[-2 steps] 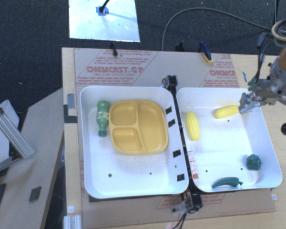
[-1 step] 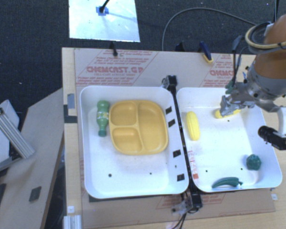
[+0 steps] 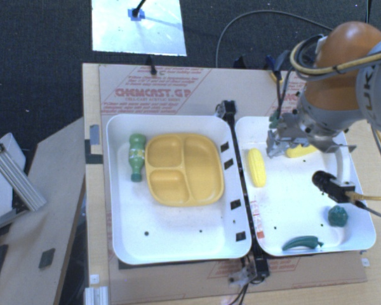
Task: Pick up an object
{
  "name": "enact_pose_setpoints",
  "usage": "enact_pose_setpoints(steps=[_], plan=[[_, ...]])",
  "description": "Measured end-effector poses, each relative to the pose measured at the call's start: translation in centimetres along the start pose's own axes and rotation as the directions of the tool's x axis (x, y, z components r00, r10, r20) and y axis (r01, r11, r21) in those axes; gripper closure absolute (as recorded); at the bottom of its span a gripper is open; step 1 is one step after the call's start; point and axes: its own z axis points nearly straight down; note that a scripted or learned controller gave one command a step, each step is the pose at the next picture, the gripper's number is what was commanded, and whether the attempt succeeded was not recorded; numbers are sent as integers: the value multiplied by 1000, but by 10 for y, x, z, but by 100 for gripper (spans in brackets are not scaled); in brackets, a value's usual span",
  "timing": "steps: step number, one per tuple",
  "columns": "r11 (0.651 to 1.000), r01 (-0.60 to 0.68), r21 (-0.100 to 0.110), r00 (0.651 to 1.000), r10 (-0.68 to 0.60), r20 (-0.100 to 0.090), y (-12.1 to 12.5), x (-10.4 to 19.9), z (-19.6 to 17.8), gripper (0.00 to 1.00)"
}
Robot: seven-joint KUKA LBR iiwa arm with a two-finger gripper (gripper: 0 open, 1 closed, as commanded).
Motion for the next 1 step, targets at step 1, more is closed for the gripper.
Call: enact_pose_setpoints(steps=[1], plan=[[1000, 0, -2, 1000, 0, 0, 6, 47, -1, 100]])
